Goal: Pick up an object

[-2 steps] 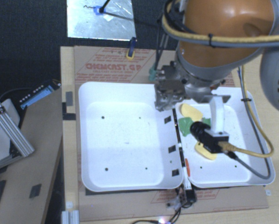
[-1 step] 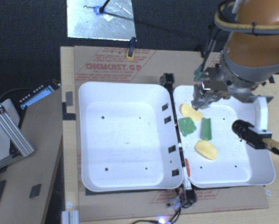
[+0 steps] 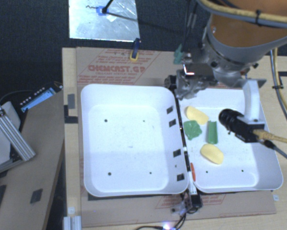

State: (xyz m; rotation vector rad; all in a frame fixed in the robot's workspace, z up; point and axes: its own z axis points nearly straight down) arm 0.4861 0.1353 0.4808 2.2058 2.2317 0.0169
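Claw (image 3: 187, 87) position is seen at the right white shallow bin's (image 3: 266, 169) far-left corner, beside the divider; its opening cannot be told. Nearby lie two pale yellow lumps (image 3: 197, 114) (image 3: 212, 153), a green crumpled piece (image 3: 192, 129) and a green bar (image 3: 212, 132). Room is left along the near edge.

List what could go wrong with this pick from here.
1. The two yellow pieces, green lump and green bar lie close together, so a grasp may catch or push a neighbour.
2. The gripper hangs by the right bin's back-left rim, risking a knock there.
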